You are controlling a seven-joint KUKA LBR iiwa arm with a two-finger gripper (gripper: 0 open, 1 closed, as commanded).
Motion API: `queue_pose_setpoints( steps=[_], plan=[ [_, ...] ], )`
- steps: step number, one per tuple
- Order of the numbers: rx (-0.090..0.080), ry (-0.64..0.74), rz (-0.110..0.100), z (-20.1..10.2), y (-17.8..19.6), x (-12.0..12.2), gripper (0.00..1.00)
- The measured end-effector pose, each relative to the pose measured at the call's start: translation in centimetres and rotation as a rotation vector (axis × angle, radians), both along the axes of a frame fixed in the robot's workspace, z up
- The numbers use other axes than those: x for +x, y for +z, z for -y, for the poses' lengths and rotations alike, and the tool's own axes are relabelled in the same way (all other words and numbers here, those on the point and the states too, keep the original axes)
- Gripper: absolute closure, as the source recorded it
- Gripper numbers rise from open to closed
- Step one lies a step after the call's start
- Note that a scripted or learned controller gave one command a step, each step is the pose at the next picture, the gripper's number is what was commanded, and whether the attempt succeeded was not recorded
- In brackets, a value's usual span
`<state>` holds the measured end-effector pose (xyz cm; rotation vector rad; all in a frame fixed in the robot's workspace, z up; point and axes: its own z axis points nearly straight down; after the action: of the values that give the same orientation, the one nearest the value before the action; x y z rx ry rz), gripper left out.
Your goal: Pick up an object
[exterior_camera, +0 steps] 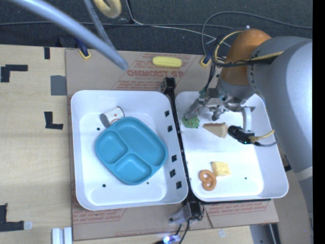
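Note:
In the right bin (264, 184) lie a green broccoli piece (191, 121), a tan wedge of bread (216, 129), a yellow cheese-like block (220, 168) and a brown pretzel (207, 180). My gripper (199, 109) hangs low over the bin's upper left part, its grey fingers reaching down to the broccoli. The fingertips sit right at the broccoli's top edge. Whether the broccoli is between them is hidden. The left bin (84, 151) holds a blue divided tray (131, 149) and a small white can (112, 116) lying on its side.
A yellow banana-shaped piece (166, 61) lies on the cardboard behind the bins. A black divider (176, 136) runs between the two bins. The arm's grey body (294, 95) covers the right bin's far right side.

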<state>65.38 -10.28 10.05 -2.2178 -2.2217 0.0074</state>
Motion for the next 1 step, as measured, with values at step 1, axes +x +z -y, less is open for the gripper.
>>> queue_pose_setpoints(
  steps=[1],
  plan=[
    [0.001,0.001,0.003,-0.1,1.36,0.09,1.0]
  ],
)
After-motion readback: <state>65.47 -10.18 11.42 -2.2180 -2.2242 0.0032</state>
